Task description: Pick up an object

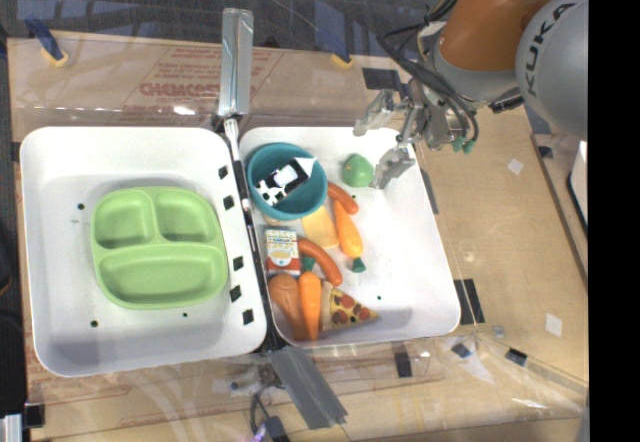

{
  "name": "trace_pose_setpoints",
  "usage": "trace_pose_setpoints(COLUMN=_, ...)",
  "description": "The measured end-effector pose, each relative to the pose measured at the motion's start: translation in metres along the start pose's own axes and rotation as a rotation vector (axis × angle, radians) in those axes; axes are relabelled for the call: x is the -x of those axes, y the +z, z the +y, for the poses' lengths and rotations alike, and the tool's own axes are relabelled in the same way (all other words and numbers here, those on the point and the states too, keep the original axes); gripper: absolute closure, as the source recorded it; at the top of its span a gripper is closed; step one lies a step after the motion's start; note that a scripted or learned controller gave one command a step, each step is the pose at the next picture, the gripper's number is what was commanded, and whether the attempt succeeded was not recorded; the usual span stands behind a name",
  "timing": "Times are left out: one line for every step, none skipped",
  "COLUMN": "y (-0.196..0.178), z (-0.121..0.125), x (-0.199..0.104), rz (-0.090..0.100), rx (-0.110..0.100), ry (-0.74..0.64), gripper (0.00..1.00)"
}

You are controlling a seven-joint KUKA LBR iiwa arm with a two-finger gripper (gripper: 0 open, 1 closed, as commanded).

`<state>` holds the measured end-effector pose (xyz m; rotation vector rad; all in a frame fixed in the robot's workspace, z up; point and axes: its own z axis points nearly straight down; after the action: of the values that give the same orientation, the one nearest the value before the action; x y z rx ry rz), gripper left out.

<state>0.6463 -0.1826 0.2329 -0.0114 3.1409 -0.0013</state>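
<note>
Camera view: a fixed look down at a slant on a bench (500, 230) of pale wood under clear plastic sheet, bearing two shallow white bins side by side.
Arm: the grey arm with its orange band (490, 15) reaches in from the right, over the upper right corner of the right bin.
Gripper: the two-finger metal gripper (385, 145) hangs above the right bin's top edge; its fingers stand spread apart, one near the bin's rim and one lower beside the green object, with nothing between them.
Left bin: the left white bin (50, 230) holds a light green plastic tray with three compartments (158, 247), lying flat near the middle.
Right bin: the right white bin (420, 270) holds a cluster of toy foods along its left half.
Teal bowl: a round teal bowl (300, 198) sits at the upper left of the right bin, with a small black-and-white object (283, 181) inside it.
Green object: a small round green toy (357, 170) lies just beside the lower gripper finger, apart from it.
Carrot: an orange toy carrot (347, 228) lies below the green toy, tip toward the bowl.
Other foods: a pale yellow block (320, 228), a small labelled packet (281, 248), a red-orange sausage shape (320, 258), a brown rounded piece (284, 296), a second orange carrot (311, 305) and a pizza slice toy (348, 309) crowd the lower left of the right bin.
Divider: a grey metal bar (236, 60) stands up at the top of the seam between the bins.
</note>
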Motion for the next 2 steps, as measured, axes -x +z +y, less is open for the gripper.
trace_pose_setpoints(y=0.14, z=0.009, x=-0.026, rz=-0.002, rx=0.0, ry=0.322, gripper=0.0)
trace_pose_setpoints(y=0.14, z=0.031, x=-0.019, rz=-0.003, rx=-0.006, ry=0.445, gripper=0.0)
